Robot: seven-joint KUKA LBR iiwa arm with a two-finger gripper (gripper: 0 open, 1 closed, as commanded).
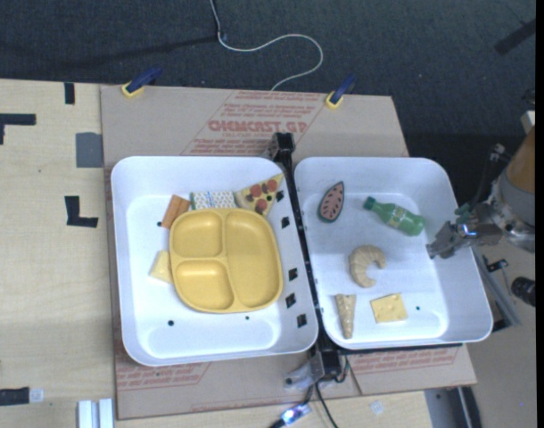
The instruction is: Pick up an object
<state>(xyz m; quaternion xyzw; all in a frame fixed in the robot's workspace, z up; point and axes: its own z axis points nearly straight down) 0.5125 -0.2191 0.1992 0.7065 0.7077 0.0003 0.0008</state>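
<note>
Five small items lie in the right bin [464, 315]: a watermelon slice [331, 201], a green bottle [394, 216], a croissant [367, 265], a cheese wedge [345, 314] and a yellow cheese block [389, 308]. Our gripper [443, 243] sits at that bin's right rim, above the wall; we cannot tell how its tool stands, and we see nothing in it. We judge a straight descent would strike the rim. The bottle, nearest, may roll away if nudged sideways.
</note>
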